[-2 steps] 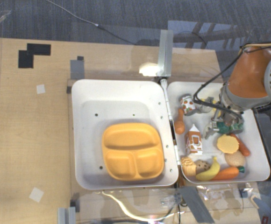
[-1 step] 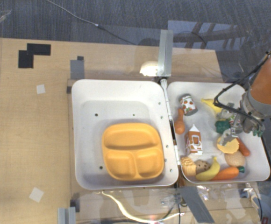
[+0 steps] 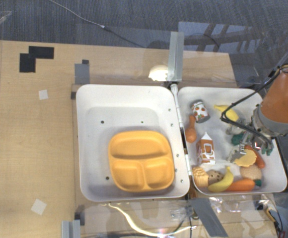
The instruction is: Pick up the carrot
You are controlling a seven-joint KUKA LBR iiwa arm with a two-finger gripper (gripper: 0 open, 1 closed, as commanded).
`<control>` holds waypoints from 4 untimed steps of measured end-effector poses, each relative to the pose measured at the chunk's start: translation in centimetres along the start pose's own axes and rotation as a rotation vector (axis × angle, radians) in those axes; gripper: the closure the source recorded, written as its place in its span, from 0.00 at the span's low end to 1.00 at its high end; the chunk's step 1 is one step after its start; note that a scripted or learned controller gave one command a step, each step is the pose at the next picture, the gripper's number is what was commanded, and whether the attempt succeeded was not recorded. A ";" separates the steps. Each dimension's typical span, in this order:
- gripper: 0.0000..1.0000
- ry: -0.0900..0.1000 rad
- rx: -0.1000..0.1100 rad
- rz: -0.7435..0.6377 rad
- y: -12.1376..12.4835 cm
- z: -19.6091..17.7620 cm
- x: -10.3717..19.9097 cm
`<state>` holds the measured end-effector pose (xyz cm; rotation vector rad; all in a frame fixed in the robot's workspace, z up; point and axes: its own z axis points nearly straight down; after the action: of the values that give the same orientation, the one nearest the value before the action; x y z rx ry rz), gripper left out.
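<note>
Several toys (image 3: 206, 150) crowding carrot (image 3: 241, 185)

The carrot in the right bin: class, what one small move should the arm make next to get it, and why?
Probably shift the gripper toward the bin's near edge, then lower it. The carrot lies flat near the front wall of the right bin, beside the banana, while the gripper sits farther back over other toy food, so it looks not yet aligned above the carrot.
</note>
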<state>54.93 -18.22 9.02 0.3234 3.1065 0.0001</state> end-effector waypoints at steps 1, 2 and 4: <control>0.00 0.000 0.002 0.032 -1.2 -0.1 5.6; 1.00 -0.007 0.002 0.025 -1.0 -1.3 5.2; 1.00 0.004 -0.002 -0.506 8.3 -15.8 1.4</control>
<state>55.01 -9.80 24.83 -0.4656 3.0930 -0.0027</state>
